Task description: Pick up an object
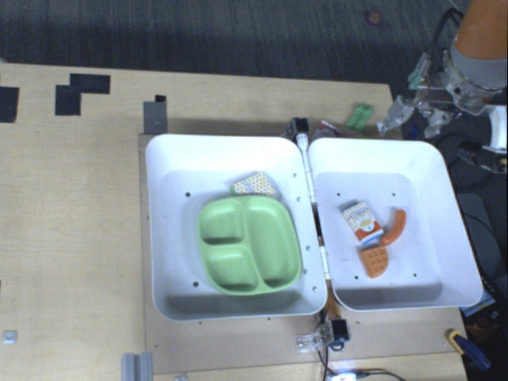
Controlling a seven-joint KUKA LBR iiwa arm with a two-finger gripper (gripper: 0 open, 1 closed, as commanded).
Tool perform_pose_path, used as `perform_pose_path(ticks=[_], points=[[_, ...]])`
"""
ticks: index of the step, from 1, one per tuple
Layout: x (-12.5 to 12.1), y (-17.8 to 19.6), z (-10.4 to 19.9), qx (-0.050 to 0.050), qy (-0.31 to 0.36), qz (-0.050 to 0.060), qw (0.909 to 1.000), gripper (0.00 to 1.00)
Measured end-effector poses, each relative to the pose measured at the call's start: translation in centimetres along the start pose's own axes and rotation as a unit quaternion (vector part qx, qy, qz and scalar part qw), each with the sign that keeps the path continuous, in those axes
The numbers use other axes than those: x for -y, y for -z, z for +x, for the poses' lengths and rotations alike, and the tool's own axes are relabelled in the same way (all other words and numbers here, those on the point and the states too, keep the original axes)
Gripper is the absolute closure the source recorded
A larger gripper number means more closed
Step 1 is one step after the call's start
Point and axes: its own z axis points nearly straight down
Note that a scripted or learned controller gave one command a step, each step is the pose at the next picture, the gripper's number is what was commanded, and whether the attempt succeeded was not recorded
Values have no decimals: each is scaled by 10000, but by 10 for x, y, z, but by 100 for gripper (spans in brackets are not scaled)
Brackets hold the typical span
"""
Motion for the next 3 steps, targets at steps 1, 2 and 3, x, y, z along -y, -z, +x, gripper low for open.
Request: perform_pose_path(ticks=[1,2,3], points=[[-8,-183,-46,-7,-17,44,10000,0],[60,-194,15,-2,-9,-8,10000,0],[32,-195,33,-3,0,-4,10000,0]])
